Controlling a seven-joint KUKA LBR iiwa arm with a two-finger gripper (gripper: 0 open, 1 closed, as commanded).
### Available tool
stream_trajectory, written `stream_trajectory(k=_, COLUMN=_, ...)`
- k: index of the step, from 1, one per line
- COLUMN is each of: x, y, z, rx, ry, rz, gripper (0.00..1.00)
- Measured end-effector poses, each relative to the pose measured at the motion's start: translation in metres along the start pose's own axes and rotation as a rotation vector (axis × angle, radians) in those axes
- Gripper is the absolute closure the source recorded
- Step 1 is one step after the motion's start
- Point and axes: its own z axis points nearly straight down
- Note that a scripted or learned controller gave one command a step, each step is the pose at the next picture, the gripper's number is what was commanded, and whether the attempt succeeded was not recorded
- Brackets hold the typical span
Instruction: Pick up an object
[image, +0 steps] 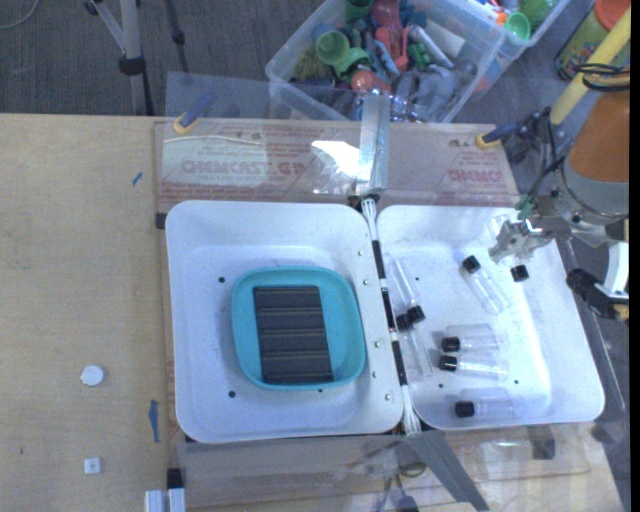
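Note:
Several clear vials with black caps lie in the right bin (560, 400). One vial (402, 288) rests by the bin's left wall, another vial (484, 284) sits toward the upper middle, and two vials (474, 343) (476, 367) lie side by side lower down. A further vial (488, 406) is near the front edge. My gripper (514, 242) hangs over the bin's upper right part, just above a black cap (519, 271). Whether that cap touches the gripper is unclear.
The left bin (200, 250) holds a teal tray (346, 330) with a dark ridged block (292, 334) in it. A clear tub of toys (400, 50) stands behind the bins. The arm's orange band (605, 140) rises at the right.

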Motion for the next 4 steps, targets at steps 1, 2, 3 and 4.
stream_trajectory(k=1, x=0.059, y=0.026, z=-0.014, rx=0.0, ry=0.0, rz=0.217, gripper=1.0)
stream_trajectory(k=2, x=0.06, y=0.027, z=-0.025, rx=-0.002, ry=-0.002, rz=0.214, gripper=1.0)
stream_trajectory(k=3, x=0.06, y=0.028, z=-0.035, rx=-0.006, ry=-0.005, rz=0.213, gripper=1.0)
stream_trajectory(k=4, x=0.108, y=0.061, z=-0.056, rx=0.001, ry=0.0, rz=0.2, gripper=1.0)
